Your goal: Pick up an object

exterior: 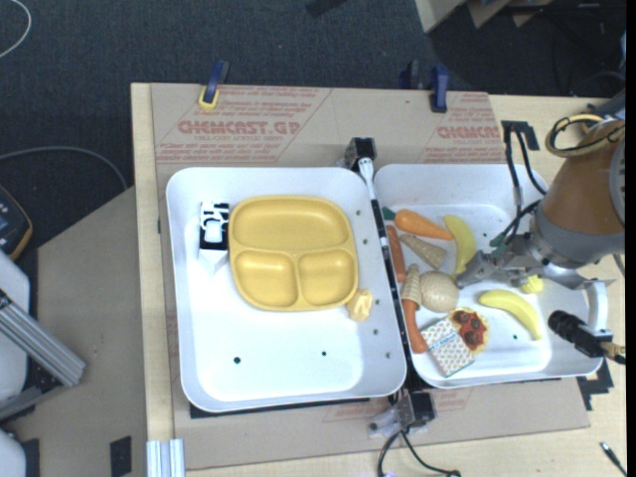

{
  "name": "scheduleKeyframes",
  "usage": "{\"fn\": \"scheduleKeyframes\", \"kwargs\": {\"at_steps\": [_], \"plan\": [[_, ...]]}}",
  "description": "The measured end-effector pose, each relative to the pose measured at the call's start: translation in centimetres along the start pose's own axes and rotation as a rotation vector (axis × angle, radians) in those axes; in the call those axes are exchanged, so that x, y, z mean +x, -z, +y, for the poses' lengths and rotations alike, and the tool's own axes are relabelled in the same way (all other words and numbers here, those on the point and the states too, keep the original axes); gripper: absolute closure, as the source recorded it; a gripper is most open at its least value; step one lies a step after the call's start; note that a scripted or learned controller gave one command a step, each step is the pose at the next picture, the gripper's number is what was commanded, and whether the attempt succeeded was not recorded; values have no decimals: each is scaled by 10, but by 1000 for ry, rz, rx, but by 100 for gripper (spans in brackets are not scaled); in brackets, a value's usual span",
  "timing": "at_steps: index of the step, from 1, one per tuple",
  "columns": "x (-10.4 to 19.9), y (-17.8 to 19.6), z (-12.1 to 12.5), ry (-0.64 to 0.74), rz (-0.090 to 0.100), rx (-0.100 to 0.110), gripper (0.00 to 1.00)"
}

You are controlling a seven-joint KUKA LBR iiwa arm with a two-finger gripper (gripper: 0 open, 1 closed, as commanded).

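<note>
Pincer [484,263] low beside banana [513,309]; banana long axis upper-left to lower-right.

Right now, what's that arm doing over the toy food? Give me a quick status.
Gripper low in right bin, among toy food. Nothing seen held. Nearest: yellow banana and mushroom. Crowded: carrot and pizza slice close by.

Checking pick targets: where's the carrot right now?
The carrot lies in the right bin, near its upper left, just left of a yellow banana and above the mushroom-like toy.
</note>
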State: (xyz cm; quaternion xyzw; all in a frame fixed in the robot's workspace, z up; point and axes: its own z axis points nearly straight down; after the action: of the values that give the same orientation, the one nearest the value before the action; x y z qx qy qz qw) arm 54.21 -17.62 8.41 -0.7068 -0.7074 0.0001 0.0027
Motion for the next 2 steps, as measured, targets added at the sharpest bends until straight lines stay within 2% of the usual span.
{"fn": "scheduleKeyframes", "kwargs": {"at_steps": [1,2], "plan": [[-1,11,0,-1,-2,-3,100],[-3,57,9,0,-7,-10,100]]}}
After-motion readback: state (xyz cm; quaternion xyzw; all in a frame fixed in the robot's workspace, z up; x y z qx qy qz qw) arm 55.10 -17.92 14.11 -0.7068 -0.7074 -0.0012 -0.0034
